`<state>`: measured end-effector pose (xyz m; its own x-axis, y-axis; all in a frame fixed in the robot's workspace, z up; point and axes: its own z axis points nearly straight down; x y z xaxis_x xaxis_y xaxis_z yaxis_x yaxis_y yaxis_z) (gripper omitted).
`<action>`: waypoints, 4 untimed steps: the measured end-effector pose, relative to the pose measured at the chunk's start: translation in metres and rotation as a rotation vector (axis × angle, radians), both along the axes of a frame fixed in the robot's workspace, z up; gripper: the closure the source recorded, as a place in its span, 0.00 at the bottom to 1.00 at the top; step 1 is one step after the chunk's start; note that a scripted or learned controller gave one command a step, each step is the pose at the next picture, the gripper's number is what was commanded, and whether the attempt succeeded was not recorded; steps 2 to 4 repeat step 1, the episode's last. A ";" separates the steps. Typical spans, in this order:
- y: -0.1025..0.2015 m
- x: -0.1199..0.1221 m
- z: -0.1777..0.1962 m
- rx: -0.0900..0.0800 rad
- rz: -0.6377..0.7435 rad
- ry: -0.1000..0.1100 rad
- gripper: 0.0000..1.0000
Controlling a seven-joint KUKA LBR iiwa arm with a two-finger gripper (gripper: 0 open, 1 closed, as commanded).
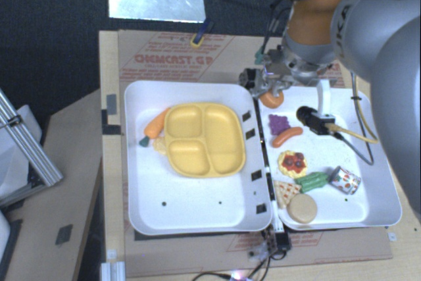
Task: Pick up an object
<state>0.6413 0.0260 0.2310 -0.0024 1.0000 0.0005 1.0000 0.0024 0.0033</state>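
Orange toy (271,100) just below gripper (271,83), possibly touching

One fixed camera here, perched high above the surface (85,141) and looking down at a slant. Both white bins sit in frame side by side, left bin (141,207) and right bin (375,201), at middling range. The grey arm (388,49) looms large at the right edge, much nearer the lens.
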 end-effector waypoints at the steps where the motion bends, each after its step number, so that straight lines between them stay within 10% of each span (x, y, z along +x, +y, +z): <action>1: 0.002 0.004 0.003 0.000 0.002 0.000 1.00; 4: 0.002 0.004 0.003 0.000 0.002 0.000 1.00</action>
